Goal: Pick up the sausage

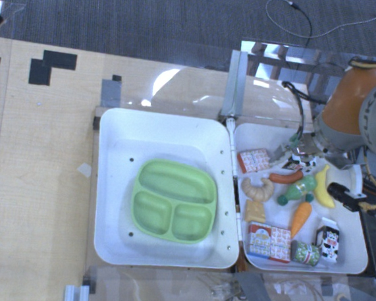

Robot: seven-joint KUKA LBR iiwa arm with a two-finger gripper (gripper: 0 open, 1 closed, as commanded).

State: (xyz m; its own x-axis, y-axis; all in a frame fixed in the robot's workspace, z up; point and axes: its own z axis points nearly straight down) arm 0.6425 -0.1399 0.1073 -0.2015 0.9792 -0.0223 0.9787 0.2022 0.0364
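Directly below-left of your hand [301, 153], the sausage [284, 177] lies nearly left-right; whether the hand is spread, you cannot tell.

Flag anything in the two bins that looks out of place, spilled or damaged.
Nothing stands out. The green divided tray lies flat and slightly skewed in the left bin. The toy food, including the sausage, carrot and banana, lies jumbled but whole inside the right bin.

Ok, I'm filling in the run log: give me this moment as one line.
phase: approach | gripper: just above sausage, right bin | sausage: lying in bin, not held | green tray: left bin
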